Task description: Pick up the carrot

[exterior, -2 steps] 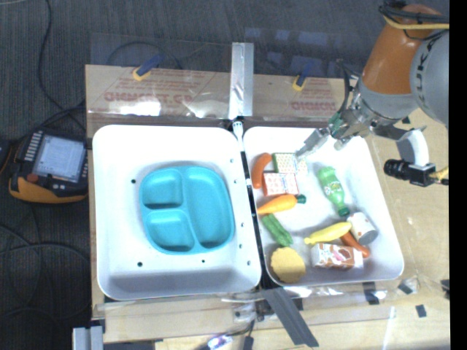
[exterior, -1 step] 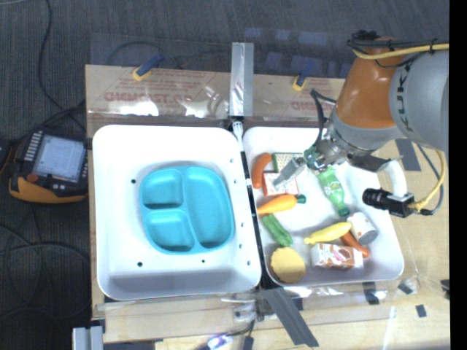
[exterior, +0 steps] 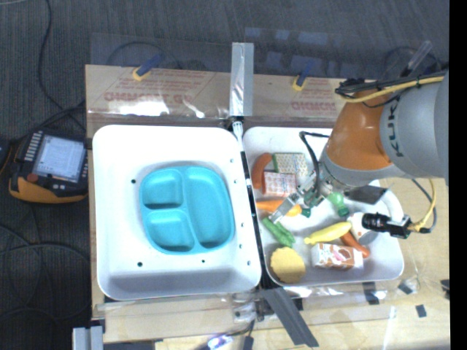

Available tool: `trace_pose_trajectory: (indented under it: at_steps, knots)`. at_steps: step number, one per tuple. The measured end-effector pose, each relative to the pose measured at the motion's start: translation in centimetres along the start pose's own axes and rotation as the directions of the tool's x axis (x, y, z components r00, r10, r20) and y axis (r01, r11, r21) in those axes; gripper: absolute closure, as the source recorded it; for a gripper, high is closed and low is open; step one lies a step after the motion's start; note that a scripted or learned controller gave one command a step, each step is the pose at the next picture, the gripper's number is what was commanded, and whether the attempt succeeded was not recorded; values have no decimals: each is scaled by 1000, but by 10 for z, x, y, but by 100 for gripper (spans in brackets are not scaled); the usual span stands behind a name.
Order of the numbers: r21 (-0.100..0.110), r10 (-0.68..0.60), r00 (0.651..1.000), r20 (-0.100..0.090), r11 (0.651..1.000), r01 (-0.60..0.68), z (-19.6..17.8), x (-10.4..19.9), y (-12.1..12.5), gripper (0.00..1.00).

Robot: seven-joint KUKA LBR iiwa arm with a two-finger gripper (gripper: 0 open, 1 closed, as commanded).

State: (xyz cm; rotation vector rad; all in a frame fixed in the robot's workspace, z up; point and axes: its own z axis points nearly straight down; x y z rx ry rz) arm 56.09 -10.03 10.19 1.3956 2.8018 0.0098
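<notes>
Grey arm's end effector (exterior: 305,192) hangs low over right bin (exterior: 394,268), beside carrot (exterior: 268,205); its grip state can't be told.

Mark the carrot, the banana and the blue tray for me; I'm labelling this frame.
carrot (exterior: 268,205), camera view, on its orange middle.
banana (exterior: 328,232), camera view, on its yellow middle.
blue tray (exterior: 211,206), camera view, on the floor of its large compartment.
</notes>
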Motion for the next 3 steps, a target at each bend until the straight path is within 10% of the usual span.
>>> trace_pose_trajectory:
  at_steps: [1, 2, 3]
  knots:
    - [-2, -2, 1000, -8, 1000, 2, -10, 2, 3, 100]
    - [11, -182, 983, -7, 983, 182, -45, -26, -4, 100]
    - [13, 164, 986, -6, 986, -164, -130, 5, -10, 100]
